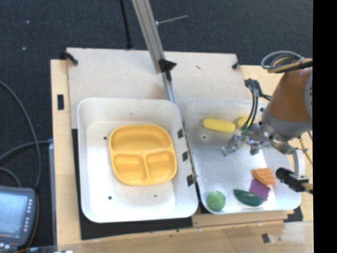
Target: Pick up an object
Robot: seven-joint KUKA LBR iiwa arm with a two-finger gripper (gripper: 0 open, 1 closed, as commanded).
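Two shallow white bins sit side by side on the bench [126, 78]. The left bin [89, 194] holds a yellow divided tray [142, 154], lying flat near its middle with one long compartment toward the far side and two smaller ones toward the near side.

The right bin [210, 173] carries the loose things. A yellow corn cob [219, 125] lies on its side in the far part of the bin, with another small yellow item [243, 122] just beside its right end, partly hidden by the arm's cables (too little of it shows to name it). Along the near edge lie a green round fruit [215, 200] at the left corner, a dark green elongated piece [248, 197] to its right, then a purple piece [260, 188] touching it, and an orange piece [263, 175] resting against the purple one's far side.

The grey arm [289, 107] with its orange band reaches in from the right, over the right bin. The gripper [243, 144] is low above the bin floor, in the open patch between the corn cob and the cluster of near-edge pieces, and near none of them closely enough to touch. Nothing can be seen between the jaws; whether they stand apart or together I cannot tell from this slant.

A metal pole [150, 30] rises from the far side of the bench between the bins.
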